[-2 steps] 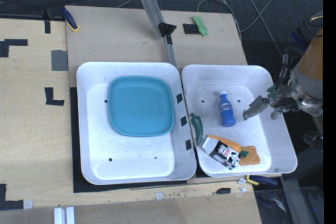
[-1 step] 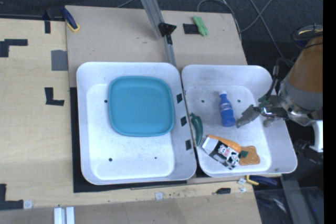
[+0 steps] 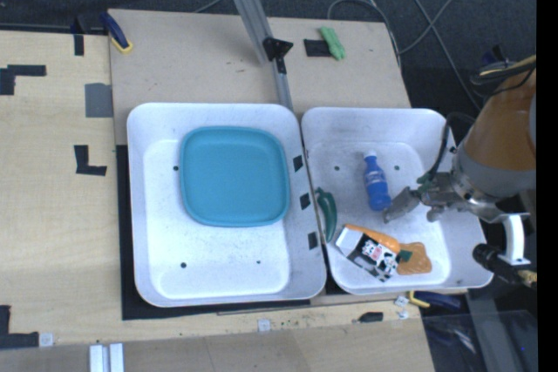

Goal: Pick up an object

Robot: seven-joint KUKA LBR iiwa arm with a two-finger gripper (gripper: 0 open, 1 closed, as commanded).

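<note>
1. The arm (image 3: 501, 144) enters at three o'clock and leans over the right bin (image 3: 349, 122), with its gripper (image 3: 406, 205) low above that bin's floor.
2. The gripper's fingers look slightly parted with nothing between them; the view is too coarse to be sure.
3. Just at nine o'clock of the gripper lies a small blue bottle (image 3: 376, 181), lengthwise toward twelve o'clock, near but seemingly apart from the fingertips. It is probably the target.
4. At six o'clock of the bottle sits a loose pile: a printed card box (image 3: 370, 250) and an orange piece (image 3: 416, 260) beside it.
5. A green-handled tool (image 3: 327, 212) rests against the right bin's nine o'clock wall.
6. The left bin (image 3: 144, 187) holds a teal square plate (image 3: 234, 176), flat and hard to pinch, which may explain working the right bin.
</note>
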